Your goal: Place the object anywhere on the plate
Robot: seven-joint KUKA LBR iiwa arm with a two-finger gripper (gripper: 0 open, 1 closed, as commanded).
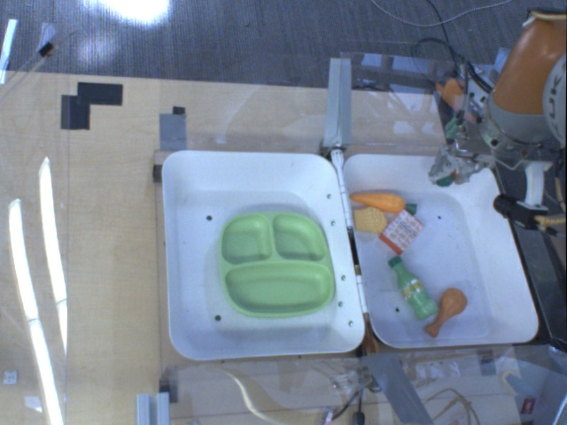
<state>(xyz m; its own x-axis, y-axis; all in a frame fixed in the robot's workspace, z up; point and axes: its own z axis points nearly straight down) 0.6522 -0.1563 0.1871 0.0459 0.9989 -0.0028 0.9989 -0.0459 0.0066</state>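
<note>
A green plate (276, 266) with three compartments lies in the left white bin (190, 237). The right bin (496, 264) holds an orange carrot (378, 201), a yellow corn piece (369, 221), a red and white packet (403, 232), a green bottle (413, 291) and a brown drumstick (446, 309). My gripper (448, 172) hangs over the far right corner of the right bin, above and to the right of the carrot. A small green thing shows at its tip, too blurred to identify.
A metal divider post (337, 104) stands behind the seam between the bins. Cables (416, 7) trail across the floor at the back. The wooden bench (80, 264) stretches to the left, with black tape marks (89, 102).
</note>
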